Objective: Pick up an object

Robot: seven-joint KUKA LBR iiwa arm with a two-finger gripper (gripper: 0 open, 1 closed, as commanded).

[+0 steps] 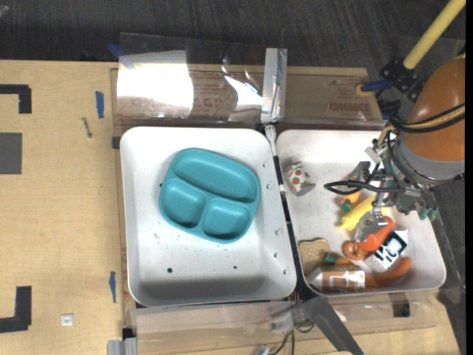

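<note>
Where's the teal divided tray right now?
The teal divided tray lies in the left bin, toward its upper middle in the camera view, across the divider from the small white cup in the right bin.

Two white bins, left (140, 198) and right (318, 146), sit side by side on the desk (59, 198). One teal divided tray (209, 194) lies in the left. The right bin holds one small printed cup (298, 178) at ten o'clock and one bottle (341, 279) at six, amid a cluster too jumbled to count.
</note>
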